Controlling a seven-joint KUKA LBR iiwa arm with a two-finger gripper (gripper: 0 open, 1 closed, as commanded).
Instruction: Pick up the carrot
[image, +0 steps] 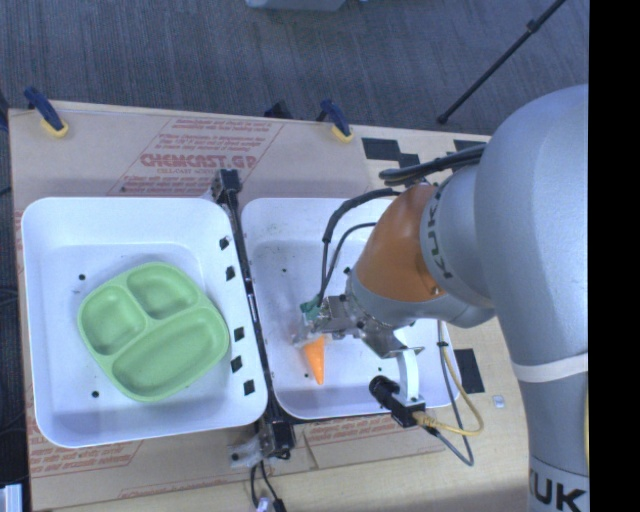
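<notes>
An orange carrot (315, 359) lies in the right bin (275, 235), near that bin's front wall, its tip pointing toward the front. My gripper (314, 318) is low in the same bin, directly behind the carrot's thick end and touching or nearly touching it. The arm's wrist and orange band (397, 256) cover most of the gripper, so the state of its grasp is hidden. I cannot tell whether the carrot is held.
A green divided plate (153, 329) rests in the left bin (60, 225). The ridge between the bins runs just left of the carrot. A black connector with a yellow cable (400, 402) hangs over the right bin's front edge.
</notes>
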